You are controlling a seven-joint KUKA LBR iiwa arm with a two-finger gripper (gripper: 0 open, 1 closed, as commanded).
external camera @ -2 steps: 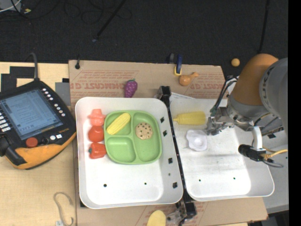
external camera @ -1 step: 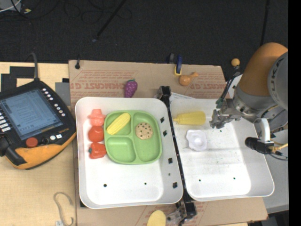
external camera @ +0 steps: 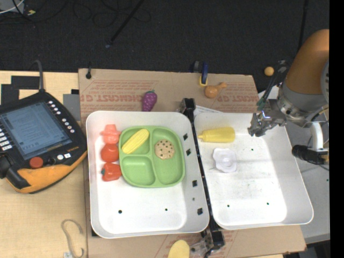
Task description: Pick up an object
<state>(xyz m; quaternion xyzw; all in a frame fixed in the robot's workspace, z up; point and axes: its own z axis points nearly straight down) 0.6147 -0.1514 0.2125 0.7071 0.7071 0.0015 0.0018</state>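
The right bin [external camera: 269, 198] has a wide bare floor across its near half and right side. Its far left part is taken by a yellow mustard bottle [external camera: 217, 135] lying on its side and a small white cup [external camera: 224, 160] just below it, with a narrow gap between them. The left bin [external camera: 140, 214] is bare along its near strip. A green divided plate [external camera: 152, 171] and red toys [external camera: 109, 153] crowd its far half.
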